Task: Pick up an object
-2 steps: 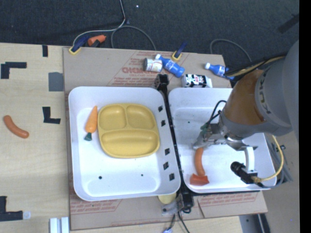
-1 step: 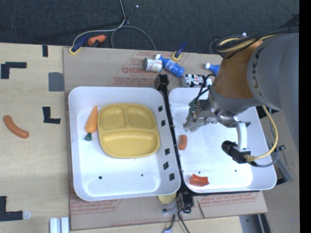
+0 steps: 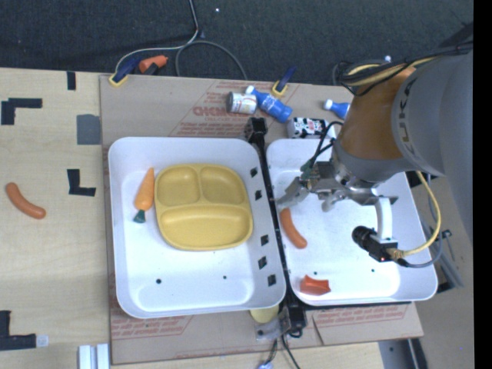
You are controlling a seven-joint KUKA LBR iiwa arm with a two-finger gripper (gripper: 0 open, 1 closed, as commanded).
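Sausage [image 3: 293,230], orange, lying slantwise on floor of right bin [image 3: 347,281], near that bin's left wall, just below and left of gripper [image 3: 307,187]. Nothing visibly between gripper's fingers; finger state hard to read under the wrist hardware, cannot tell open or closed. Red-orange wedge piece [image 3: 314,285] further down same bin, near front edge, well apart from sausage. Grey arm [image 3: 430,114] with orange band [image 3: 367,125] entering from right, covering upper right part of right bin; black cable fitting [image 3: 370,242] and yellow cable [image 3: 421,241] hanging below wrist over bin floor. Left bin [image 3: 123,229] holding yellow sectioned plate [image 3: 204,206] roughly in centre, three compartments. Carrot [image 3: 144,191] with green end lying just beside plate's left edge, long axis near vertical, green end toward front. Black clips [image 3: 265,241] along divider between the two bins. Behind bins on cardboard: small white bottle [image 3: 243,101] and blue bottle [image 3: 274,107], both lying on their sides, close together. Orange-handled clamp [image 3: 152,63] at cardboard's back left corner. Second sausage [image 3: 24,201] out on wooden bench far left, well apart from both bins.
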